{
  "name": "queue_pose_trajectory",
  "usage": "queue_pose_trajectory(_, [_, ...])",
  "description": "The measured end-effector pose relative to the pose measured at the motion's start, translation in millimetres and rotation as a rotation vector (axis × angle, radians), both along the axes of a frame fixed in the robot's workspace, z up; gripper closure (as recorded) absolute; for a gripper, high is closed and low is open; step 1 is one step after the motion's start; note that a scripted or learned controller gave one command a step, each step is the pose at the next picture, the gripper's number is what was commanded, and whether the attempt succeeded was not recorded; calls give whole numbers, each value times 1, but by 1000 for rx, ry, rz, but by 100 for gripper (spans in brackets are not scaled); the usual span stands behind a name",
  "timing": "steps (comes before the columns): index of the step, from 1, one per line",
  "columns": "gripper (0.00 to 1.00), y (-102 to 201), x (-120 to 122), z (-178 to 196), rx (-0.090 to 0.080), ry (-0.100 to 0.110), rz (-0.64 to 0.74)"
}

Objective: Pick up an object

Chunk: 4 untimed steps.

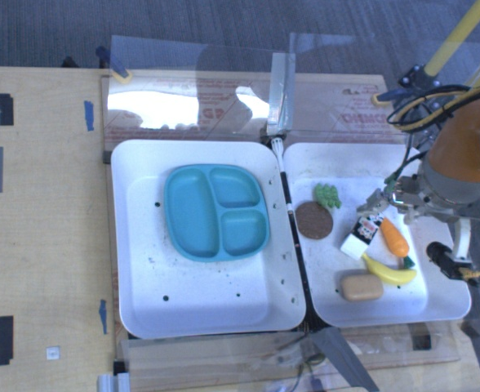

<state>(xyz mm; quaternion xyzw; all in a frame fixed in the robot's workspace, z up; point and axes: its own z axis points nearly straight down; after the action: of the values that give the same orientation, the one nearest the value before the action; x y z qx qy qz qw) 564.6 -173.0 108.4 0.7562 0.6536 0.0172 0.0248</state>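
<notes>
Pincer (384,205) over rt bin (444,305), by carrot (394,238); grip state: can't tell.

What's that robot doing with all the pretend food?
The robot arm reaches in over the right bin, and its gripper hangs just above the toys, near a small white carton and an orange carrot. It isn't holding anything that I can see. A yellow banana, a tan bread roll, a brown round cookie and a green bunch also lie in that bin. The left bin holds a blue divided plate.
</notes>
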Motion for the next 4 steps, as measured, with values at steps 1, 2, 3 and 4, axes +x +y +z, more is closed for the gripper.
queue_pose_trajectory(1, [0, 2, -3, 0, 0, 0, -6])
queue_pose_trajectory(2, [0, 1, -1, 0, -3, 2, 40])
queue_pose_trajectory(3, [0, 0, 1, 0, -5, 3, 90])
queue_pose_trajectory(4, [0, 0, 1, 0, -5, 3, 90])
